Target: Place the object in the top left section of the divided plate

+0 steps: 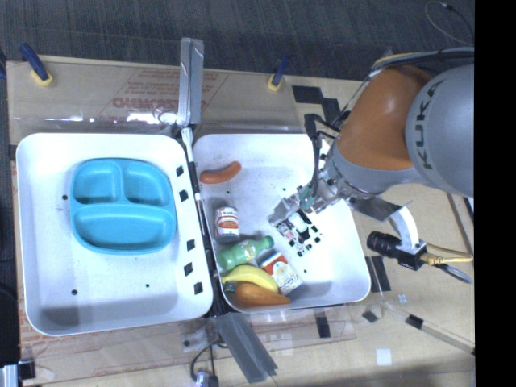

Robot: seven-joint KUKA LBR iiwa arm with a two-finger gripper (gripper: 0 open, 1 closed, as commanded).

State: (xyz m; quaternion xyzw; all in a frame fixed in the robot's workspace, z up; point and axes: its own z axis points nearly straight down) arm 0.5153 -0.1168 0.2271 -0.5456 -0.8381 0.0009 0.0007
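Two-finger gripper (pixel 295 221) low over right white bin (pixel 339 276); opening could not be told, nothing visibly held. Blue divided plastic plate (pixel 122 204) in left white bin (pixel 40 280). Sausage (pixel 220 172), banana (pixel 249 277) in right bin.

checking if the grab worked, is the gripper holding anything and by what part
Nothing is held. The gripper hangs over bare floor of the right bin, apart from the hot dog, can and green bottle.

Across the top of the frame we see dark grey carpeted floor (pixel 242 14); below it lies the pale wooden bench top (pixel 97 87), with blue clamps (pixel 36 64) at its upper edge.
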